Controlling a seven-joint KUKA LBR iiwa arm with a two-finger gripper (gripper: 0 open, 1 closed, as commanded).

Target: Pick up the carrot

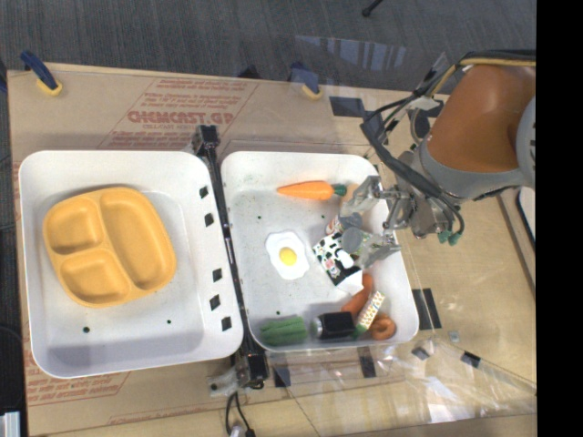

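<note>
The carrot (308,190), orange with a green stub at its right end, lies flat near the back wall of the right bin (246,244). My gripper (353,227) hangs over the bin's right side, just right of and slightly nearer than the carrot's green end. It is open, one finger (357,200) toward the carrot and the other over a black-and-white patterned piece (333,259). Nothing sits between the fingers.
A fried egg toy (287,255) lies mid-bin. Along the front wall sit a green vegetable (283,330), a black block (335,326), a white strip (371,309) and orange pieces (383,328). The left bin (55,335) holds a yellow divided tray (109,244).
</note>
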